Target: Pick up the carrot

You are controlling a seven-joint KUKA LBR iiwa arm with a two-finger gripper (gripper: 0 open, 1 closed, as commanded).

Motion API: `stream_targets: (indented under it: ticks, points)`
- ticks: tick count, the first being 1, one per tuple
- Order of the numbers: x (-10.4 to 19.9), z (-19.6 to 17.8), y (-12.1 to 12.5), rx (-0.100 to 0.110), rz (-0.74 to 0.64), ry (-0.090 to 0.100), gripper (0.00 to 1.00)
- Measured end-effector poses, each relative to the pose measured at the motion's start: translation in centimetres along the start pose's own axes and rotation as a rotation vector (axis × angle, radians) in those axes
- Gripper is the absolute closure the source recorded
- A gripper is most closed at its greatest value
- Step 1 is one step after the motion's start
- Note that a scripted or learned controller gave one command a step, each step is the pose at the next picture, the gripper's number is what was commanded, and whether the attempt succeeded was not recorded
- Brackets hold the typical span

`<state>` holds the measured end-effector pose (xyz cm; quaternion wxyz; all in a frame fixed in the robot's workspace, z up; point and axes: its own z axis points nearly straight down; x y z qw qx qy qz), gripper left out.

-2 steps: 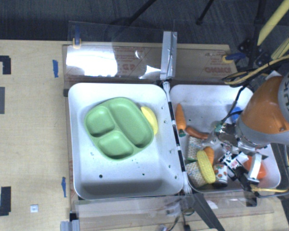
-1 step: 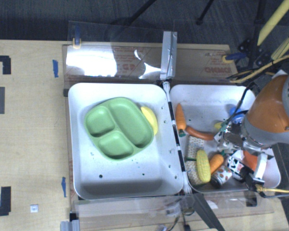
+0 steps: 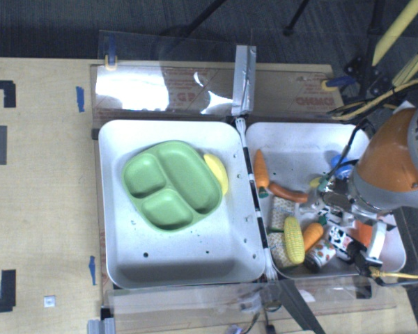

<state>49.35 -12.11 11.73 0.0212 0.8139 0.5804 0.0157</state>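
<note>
small orange plastic carrot [image 3: 312, 236] lies in right white bin [image 3: 292, 141], just right of yellow corn cob [image 3: 293, 239]. tool [image 3: 332, 218] hovers just above-right of it; cannot tell its state. best to descend centred on carrot, clear of corn.

1. A light wooden bench top [image 3: 42, 207] is seen across the left and lower part of the view.
2. Black angular marks [image 3: 3, 92] and short strips of blue tape [image 3: 79, 98] are set on the wood.
3. Dark grey carpeted floor [image 3: 125, 9] is shown beyond the bench, crossed by black stand legs [image 3: 216, 5].
4. A clear panel [image 3: 167, 82] behind the bins is lit by bright glare.
5. Yellow bars [image 3: 400, 19] are seen at the upper right.
</note>
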Motion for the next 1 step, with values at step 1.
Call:
stream_targets:
  ticks: [1]
  points:
    - [1.43, 2.34, -1.47, 0.027, -0.150, -0.001, 0.00]
